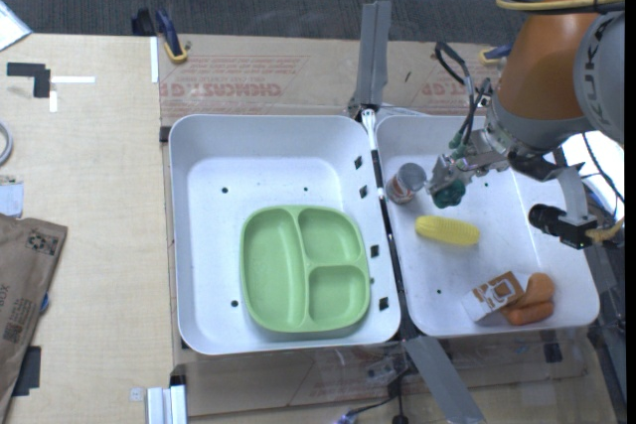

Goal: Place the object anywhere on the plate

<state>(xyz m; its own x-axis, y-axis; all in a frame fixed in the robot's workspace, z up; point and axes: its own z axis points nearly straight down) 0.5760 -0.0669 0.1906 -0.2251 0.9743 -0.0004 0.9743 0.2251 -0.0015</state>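
Note:
A light green divided plate (302,268) lies in the left white bin (199,213), toward its front right. In the right bin (556,253), my gripper (447,190) hangs low near the back left part, just above a yellow corn cob (447,231). A small round can (405,184) lies on its side directly left of the gripper, close to it. Something dark green shows at the gripper's tip; I cannot tell whether that is an object or part of the gripper.
A small brown and white box (497,293) and orange carrot-like pieces (532,301) lie at the right bin's front right corner. A grey divider (376,65) stands between the bins at the back. The arm's orange band (552,55) looms over the right bin's back edge.

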